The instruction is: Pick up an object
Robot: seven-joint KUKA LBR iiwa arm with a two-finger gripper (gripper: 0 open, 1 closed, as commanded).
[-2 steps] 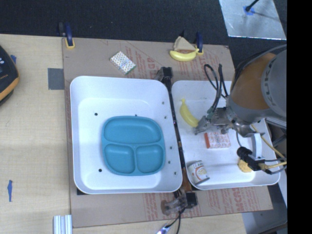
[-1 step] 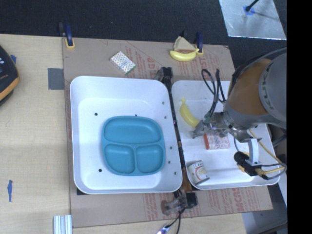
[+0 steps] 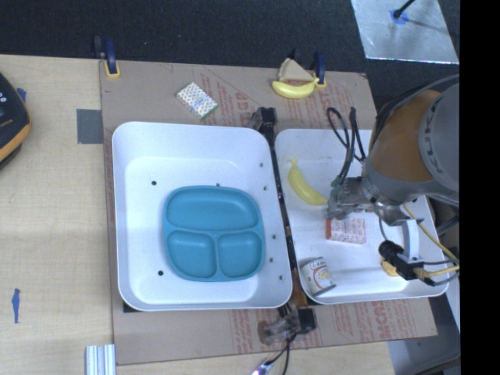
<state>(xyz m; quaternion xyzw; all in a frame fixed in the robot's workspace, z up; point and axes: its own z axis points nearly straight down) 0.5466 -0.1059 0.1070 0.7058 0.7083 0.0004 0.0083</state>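
In the right bin point(image 3: 312, 143) lie a yellow banana point(image 3: 305, 186), a red-and-white packet point(image 3: 348, 230) and a small can point(image 3: 317, 274) at the front left corner. My gripper point(image 3: 341, 209) hangs low over the bin, right at the packet's near-left edge and just right of the banana's lower end. The grey arm with its orange band point(image 3: 402, 143) covers the bin's right part. The wrist body hides the fingertips.
The left bin point(image 3: 141, 151) holds a blue divided plate point(image 3: 212, 232). Outside the bins, on the cardboard at the back, are a patterned small packet point(image 3: 196, 99) and a yellow toy piece point(image 3: 295, 82). Cables trail around the arm's wrist point(image 3: 406, 248).
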